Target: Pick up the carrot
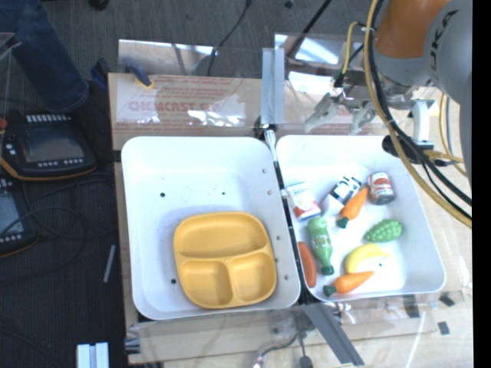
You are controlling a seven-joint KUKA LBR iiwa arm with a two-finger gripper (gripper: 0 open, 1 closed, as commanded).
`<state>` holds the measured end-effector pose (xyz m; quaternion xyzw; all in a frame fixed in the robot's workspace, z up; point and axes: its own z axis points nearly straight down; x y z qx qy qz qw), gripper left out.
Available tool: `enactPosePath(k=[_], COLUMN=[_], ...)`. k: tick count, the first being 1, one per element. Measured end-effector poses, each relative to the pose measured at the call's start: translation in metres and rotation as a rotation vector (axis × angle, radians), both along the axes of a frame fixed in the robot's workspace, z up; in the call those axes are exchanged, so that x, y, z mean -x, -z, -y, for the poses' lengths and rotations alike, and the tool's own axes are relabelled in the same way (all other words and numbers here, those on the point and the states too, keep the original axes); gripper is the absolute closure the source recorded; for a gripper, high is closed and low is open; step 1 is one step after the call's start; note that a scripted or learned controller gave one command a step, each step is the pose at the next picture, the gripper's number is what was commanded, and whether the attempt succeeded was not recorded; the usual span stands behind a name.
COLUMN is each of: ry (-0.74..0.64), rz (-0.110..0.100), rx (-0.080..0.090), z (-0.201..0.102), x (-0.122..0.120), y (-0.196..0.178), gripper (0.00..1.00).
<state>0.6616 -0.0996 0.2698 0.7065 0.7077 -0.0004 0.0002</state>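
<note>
Camera view, read from its left side: a black handheld control pendant (47,150) lies on the dark floor beside the bench. Next comes the left shallow white plastic bin (153,175), and in its near half sits a yellow three-compartment plastic tray (224,258).

The right shallow white plastic bin (430,244) holds the toys. Against its left wall lies a thin red toy chilli (307,264), just beside a green toy bottle (321,245), with a small red and white carton (305,203) above them. An orange toy carrot with a green stub (352,205) lies mid-bin, its long axis slanting from lower left to upper right, green end toward the near left; it touches a black and white carton (344,189) on one side and lies just beside a small red-labelled tin (380,188) on the other. A second orange toy carrot (350,282) lies near the front rim, almost crosswise, under a yellow toy lemon (365,257); a knobbly green bunch of toy grapes (383,231) sits to the right.

The arm's jaws (343,113) hang above the far rim of the right bin, spread apart with nothing between them. Both carrots lie nearer the camera than the jaws; the slanted one is closer, almost straight down the picture from them. I judge a grasp would need the jaws turned across that slant, and the crowding carton and tin leave little room.
</note>
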Motion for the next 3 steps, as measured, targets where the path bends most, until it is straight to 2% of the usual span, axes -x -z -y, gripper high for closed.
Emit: enactPosePath(k=[1,2,3], ry=[0.003,-0.025,-0.021], rz=[-0.001,-0.001,0.003], rx=[0.002,0.000,-0.001], z=[0.051,0.076,0.106], x=[0.021,0.069,0.076], y=[0.036,0.119,0.175], gripper=[0.00,0.00,0.00])
